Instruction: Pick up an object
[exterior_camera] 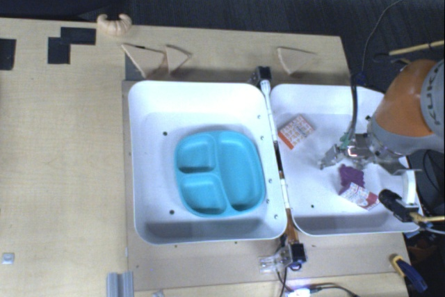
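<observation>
My gripper [345, 154] hangs low over the right bin [313, 219], near its right side, with the arm coming in from the right. Just below it lies a purple object [351, 177]. A small white and red packet [363, 198] rests against the purple object's lower right side. A small box with a red and white pattern [295, 130] lies further left in the same bin, well apart from the gripper.
The left bin [149, 149] holds a blue plate with three compartments [219, 172]. A black divider [272, 135] runs between the two bins. Wooden bench surface lies all around them.
</observation>
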Available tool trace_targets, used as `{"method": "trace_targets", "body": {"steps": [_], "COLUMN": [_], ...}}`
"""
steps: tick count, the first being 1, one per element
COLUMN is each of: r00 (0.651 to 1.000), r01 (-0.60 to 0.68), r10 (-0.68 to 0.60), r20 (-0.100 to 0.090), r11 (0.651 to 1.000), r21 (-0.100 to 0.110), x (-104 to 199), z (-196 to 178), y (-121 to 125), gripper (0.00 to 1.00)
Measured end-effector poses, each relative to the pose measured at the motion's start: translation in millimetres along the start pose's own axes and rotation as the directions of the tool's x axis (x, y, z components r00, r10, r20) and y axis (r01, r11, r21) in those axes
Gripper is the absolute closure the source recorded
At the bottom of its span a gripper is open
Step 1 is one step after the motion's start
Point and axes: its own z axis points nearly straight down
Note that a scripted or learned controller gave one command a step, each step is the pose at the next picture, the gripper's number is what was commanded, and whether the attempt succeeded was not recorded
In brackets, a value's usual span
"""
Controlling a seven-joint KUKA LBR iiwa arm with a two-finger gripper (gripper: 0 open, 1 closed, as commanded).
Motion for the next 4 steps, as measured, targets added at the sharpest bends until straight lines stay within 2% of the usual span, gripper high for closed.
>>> {"method": "trace_targets", "body": {"steps": [1, 2, 3, 4], "r00": [1.0, 1.0, 1.0, 1.0], "r01": [0.002, 0.0, 0.003, 0.002], "r10": [-0.002, 0.0, -0.003, -0.002], "r20": [0.002, 0.0, -0.001, -0.001], "r11": [1.0, 1.0, 1.0, 1.0], "r21": [-0.007, 0.003, 0.003, 0.004], "x": [0, -39, 19, 18], "z": [-12, -36, -113, -112], "y": [3, 2, -52, -52], "gripper": [1.0, 1.0, 1.0, 0.0]}}
